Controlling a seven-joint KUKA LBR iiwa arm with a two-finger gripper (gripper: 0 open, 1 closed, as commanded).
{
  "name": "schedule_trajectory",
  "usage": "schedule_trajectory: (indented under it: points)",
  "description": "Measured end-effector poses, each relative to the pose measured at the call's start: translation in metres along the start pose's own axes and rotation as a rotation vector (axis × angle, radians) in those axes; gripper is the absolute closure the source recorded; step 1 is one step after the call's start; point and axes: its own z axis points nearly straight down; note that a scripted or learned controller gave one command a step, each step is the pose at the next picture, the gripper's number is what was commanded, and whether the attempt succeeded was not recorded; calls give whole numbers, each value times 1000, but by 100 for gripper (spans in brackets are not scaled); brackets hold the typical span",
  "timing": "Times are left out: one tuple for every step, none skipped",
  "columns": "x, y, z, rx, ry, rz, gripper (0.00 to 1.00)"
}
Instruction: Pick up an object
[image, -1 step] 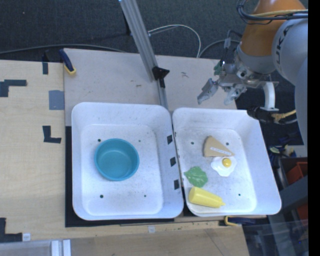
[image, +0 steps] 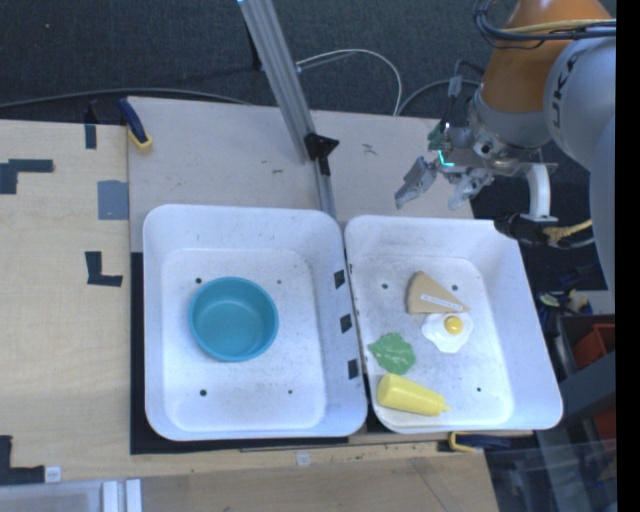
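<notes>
Wooden table, pale, carrying two shallow white bins set side by side, rims touching at the middle. Left bin: one blue bowl, left of centre, open floor around it on every side. Right bin: tan wedge touching a fried egg just below it; green leaf piece near the lower middle; yellow piece just beside the front rim. Bare floor along the bin's far and left edges. Tool: above the table beyond the right bin's far rim, fingers spread apart, nothing between them.
</notes>
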Motion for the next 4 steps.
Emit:
schedule_trajectory:
  points:
    - [-1, 1, 65, 6, 0, 1, 0]
    - [-6, 2, 128, 6, 0, 1, 0]
    - [-5, 1, 177, 2, -1, 1, 0]
    - [-4, 2, 164, 0, 0, -1, 100]
